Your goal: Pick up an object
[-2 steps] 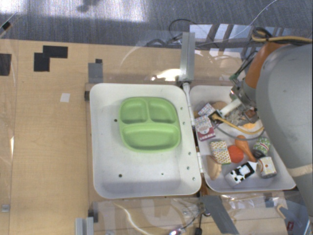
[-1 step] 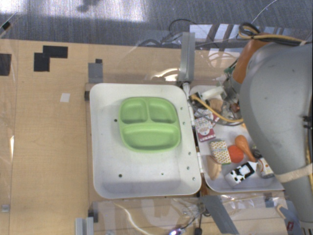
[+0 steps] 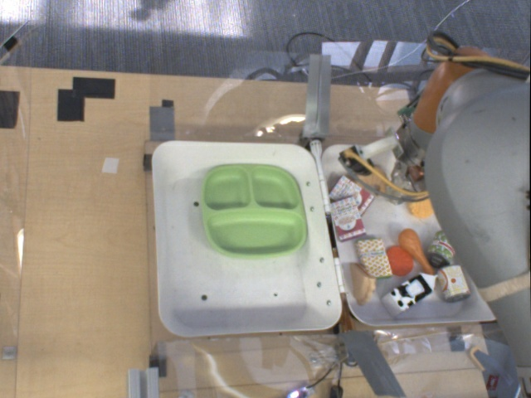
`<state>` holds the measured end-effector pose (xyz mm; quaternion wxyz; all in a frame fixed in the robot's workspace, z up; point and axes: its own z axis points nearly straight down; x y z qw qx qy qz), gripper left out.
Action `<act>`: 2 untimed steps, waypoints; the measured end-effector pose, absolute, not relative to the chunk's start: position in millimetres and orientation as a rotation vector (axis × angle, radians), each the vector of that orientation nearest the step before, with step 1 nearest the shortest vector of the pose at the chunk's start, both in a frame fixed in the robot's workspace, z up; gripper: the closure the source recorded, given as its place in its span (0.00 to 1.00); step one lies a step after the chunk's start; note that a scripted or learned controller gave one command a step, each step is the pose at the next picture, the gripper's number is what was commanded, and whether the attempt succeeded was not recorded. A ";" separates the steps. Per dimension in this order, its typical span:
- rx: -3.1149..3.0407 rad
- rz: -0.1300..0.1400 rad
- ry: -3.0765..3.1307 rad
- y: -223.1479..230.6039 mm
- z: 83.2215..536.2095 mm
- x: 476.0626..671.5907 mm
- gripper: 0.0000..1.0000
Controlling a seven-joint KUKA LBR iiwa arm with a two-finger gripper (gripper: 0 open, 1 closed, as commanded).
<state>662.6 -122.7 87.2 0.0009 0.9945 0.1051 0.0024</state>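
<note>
Where the grey arm (image 3: 485, 197) comes in from the right, its bulky body lies across the right side of the right bin (image 3: 386, 210) and hides that bin's far edge. The orange band (image 3: 431, 89) sits high at the back, and below it the wrist bends down and leftward, so the gripper (image 3: 408, 171) hangs over the rear part of the right bin. It is seen end on and partly behind the wrist, so I cannot tell whether it is released or clenched, and nothing can be seen held in it.

The loose objects all lie in the right bin. Two small patterned cartons (image 3: 347, 201) lie beside the bin's left wall, just left of the gripper. A yellow slab (image 3: 422, 211) sits just below the gripper, at the edge of the arm's body. Nearer the front, a patterned cube (image 3: 374, 258) touches an orange ball (image 3: 400, 261), and a carrot-shaped orange piece (image 3: 413, 245) lies tilted against the ball's right side. A tan bread-like piece (image 3: 362, 283) stands by the left wall, a black-and-white toy (image 3: 411, 293) lies in front of the ball, and a small printed box (image 3: 452, 282) sits just right of the toy.

The left bin (image 3: 178, 247) holds a green divided plate (image 3: 253, 210), lying flat near its middle. Both bins rest on the pale wooden table (image 3: 75, 247).
</note>
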 end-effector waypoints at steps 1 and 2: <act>3.123 0.009 0.329 -100.7 87.5 662.2 1.00; 3.122 0.008 0.325 -136.9 87.7 647.8 1.00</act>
